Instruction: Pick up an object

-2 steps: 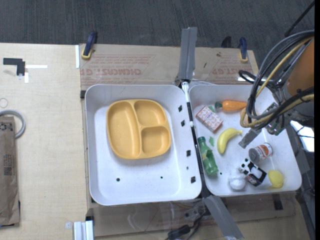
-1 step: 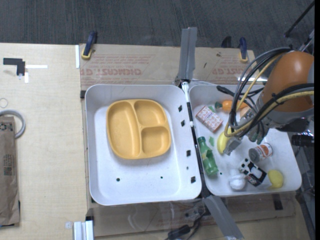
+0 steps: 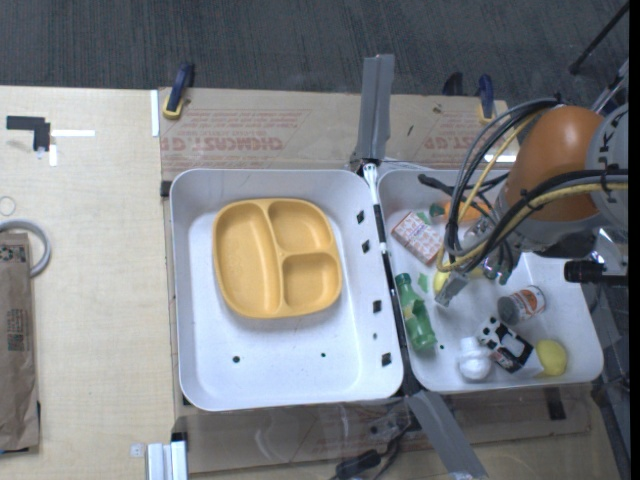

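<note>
My gripper [image 3: 452,286] hangs low over the right bin [image 3: 575,363], close to its centre, and the cables draped across my wrist hide the tips, so I cannot tell how it is set or whether it has anything.

The nearest candidate is the green bottle [image 3: 414,313], lying on its side at about eight o'clock from my gripper, along the bin's left wall. It looks like light, stiff plastic, smooth and round, so I judge it would roll or slip unless taken across the body at its middle.

At five o'clock from my gripper lies a small can [image 3: 524,302] with a red and white label; the writing is too small to read. It is probably rigid and a little heavier, best pinched across its sides.

Further toward five o'clock sit a black and white object [image 3: 505,346], a white rounded thing [image 3: 473,361] and a yellow lemon-like piece [image 3: 551,357]. That one is likely light but curved and easy to squirt out of a pinch.

At ten o'clock is a flat pink patterned packet [image 3: 416,234], probably soft and hard to lift from the floor.

The left bin [image 3: 190,298] holds a yellow divided plate [image 3: 277,258]. The cardboard [image 3: 260,130] behind it carries red printing, upside down from here, seemingly "CHEMCAT".
</note>
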Tool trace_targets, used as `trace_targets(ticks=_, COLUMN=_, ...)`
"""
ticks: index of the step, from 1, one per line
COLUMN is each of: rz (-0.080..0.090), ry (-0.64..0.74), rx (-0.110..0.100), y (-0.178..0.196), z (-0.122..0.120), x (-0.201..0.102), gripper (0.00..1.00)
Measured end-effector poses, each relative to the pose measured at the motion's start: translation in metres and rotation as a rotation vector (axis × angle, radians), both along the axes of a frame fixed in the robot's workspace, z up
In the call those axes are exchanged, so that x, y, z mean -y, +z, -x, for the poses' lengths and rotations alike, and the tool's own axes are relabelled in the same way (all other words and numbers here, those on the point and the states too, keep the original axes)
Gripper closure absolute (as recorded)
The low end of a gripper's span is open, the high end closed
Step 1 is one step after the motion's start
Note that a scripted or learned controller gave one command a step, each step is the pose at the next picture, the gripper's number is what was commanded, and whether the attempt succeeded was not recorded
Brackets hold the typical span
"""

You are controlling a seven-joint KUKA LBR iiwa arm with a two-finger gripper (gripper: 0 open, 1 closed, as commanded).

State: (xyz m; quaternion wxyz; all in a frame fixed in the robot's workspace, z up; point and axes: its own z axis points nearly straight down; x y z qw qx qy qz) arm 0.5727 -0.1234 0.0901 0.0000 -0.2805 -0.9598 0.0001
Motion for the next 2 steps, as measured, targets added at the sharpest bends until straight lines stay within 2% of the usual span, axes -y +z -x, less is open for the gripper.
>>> trace_targets(ticks=1, rz=0.000, ry=-0.005, rx=0.002, y=0.008, z=-0.001, x=0.002, gripper=1.00)
trace_targets(ticks=2, rz=0.001, ry=-0.053, rx=0.000, y=0.150, z=-0.011, x=-0.053, gripper=1.00)
